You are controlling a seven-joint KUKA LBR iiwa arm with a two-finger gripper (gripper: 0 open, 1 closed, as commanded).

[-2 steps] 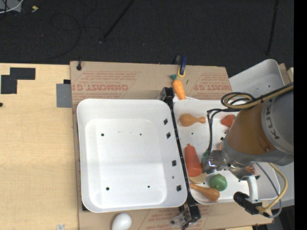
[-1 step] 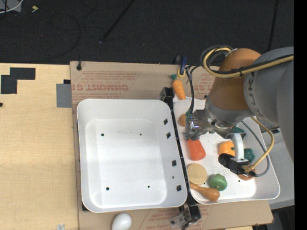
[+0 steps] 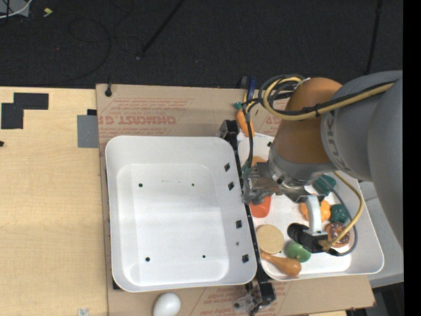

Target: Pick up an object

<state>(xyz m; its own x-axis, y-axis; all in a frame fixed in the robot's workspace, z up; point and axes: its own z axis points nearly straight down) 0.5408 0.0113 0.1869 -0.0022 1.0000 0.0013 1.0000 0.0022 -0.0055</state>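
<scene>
Plainly, the risk is a miss: the gripper [image 3: 258,191] hangs low beside the divider between the bins, just above a small orange object [image 3: 261,208], and could clip that divider or push the object aside. Whether it is open or holding anything cannot be told; the wrist hides it.

Count: 2 white bins — left bin [image 3: 131,176] to my pincer's [image 3: 253,193] left, right bin [image 3: 368,255] under it. 1 white ball [image 3: 167,304], 1 tan disc [image 3: 270,237], 1 orange cup [image 3: 261,207].
</scene>
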